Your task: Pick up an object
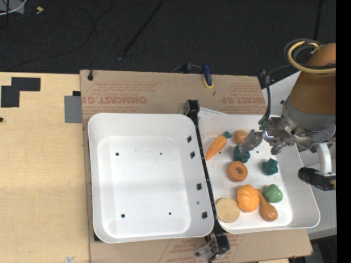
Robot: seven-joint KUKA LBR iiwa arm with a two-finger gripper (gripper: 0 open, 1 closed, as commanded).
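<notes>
Hovering at right centre of the frame, end effector point(262, 138) low over the right bin point(307, 212); opening and any hold impossible to tell from here. Best to settle straight down over the dark teal piece point(241, 155) just below-left, centred, clear of neighbours, before closing. Scattered through the right bin: one carrot point(215, 147), one small orange piece point(240, 136), one ring doughnut point(237, 171), a second teal piece point(269, 166), one orange pumpkin point(248, 197), one green piece point(272, 193), one brown piece point(268, 211), one pale round point(227, 209). Two white bins, left bin point(104, 179) beside
</notes>
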